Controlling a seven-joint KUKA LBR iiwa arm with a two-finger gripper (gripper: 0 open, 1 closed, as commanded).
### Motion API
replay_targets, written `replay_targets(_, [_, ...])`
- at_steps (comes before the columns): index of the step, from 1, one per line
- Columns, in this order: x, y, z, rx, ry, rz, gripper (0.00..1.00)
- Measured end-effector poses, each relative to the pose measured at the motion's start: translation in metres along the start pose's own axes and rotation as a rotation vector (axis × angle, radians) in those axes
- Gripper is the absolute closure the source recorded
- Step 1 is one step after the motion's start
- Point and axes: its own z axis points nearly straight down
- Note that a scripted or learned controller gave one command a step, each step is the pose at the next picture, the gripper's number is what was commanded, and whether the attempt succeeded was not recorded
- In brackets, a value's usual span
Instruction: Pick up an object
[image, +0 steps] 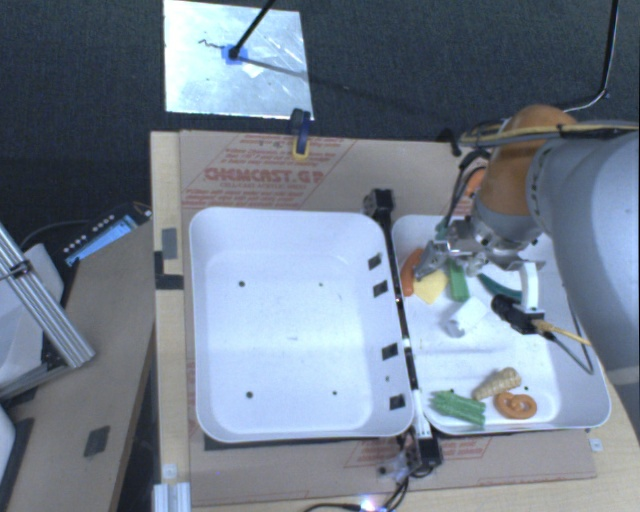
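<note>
Yellow block (430, 288) sits near the right bin's (575, 400) left wall, touching an orange piece (410, 267) and a green stick (457, 281). Gripper (447, 257) hangs right over that cluster; can't tell whether the jaws are apart or together (wrist hides them), and nothing is visibly held. Judging by position, it's targeting the block. Rest of the clutter lies well apart: pretzel (517, 405), cone (497, 382), green bundle (458, 407). Left bin (215, 240) alongside. Both sit on a cardboard sheet (260, 172) on the bench.
</note>
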Motion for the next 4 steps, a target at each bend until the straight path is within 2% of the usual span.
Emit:
replay_targets(1, [-0.011,0.015,0.004,0.024,0.006,0.006,0.0])
replay_targets(2, [-0.009,0.02,-0.008,-0.004,0.006,0.008,1.0])
replay_targets(3, [-0.01,0.013,-0.134,-0.026,0.007,0.008,1.0])
replay_targets(4, [0.031,-0.081,-0.171,-0.01,0.012,0.006,1.0])
